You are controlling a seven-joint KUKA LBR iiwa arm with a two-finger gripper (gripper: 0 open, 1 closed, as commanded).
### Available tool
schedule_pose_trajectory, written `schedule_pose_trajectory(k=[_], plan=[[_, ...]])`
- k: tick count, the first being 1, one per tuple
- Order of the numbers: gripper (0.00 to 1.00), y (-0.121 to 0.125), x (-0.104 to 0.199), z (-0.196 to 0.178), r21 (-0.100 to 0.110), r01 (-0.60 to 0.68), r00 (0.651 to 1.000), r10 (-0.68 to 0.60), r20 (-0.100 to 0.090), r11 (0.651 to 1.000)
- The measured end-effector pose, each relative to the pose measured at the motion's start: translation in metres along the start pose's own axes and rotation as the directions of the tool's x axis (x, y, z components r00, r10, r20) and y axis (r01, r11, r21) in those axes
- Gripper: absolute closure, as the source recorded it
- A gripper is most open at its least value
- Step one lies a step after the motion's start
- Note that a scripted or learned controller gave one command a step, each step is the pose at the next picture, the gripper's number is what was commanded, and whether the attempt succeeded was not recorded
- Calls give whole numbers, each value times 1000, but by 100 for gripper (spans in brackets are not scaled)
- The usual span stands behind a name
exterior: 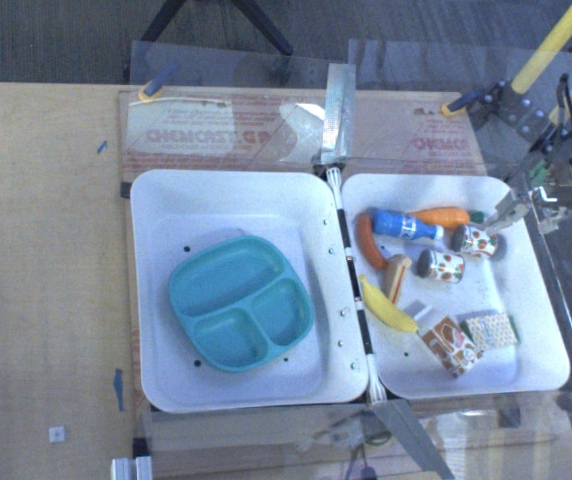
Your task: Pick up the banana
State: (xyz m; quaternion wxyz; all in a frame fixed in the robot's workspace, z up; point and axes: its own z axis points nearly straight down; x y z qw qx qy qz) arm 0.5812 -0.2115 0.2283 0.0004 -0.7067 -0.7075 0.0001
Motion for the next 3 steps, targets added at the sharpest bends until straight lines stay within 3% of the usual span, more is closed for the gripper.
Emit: schedule_pose_trajectory(k=[1, 2, 3], plan=[[0, 19, 27, 125, 0, -73, 997, 73, 0, 997], [100, 20, 27, 115, -3, -72, 997, 72, 1, 997], [100, 68, 64, 19, -2, -185, 983, 185, 2, 983]])
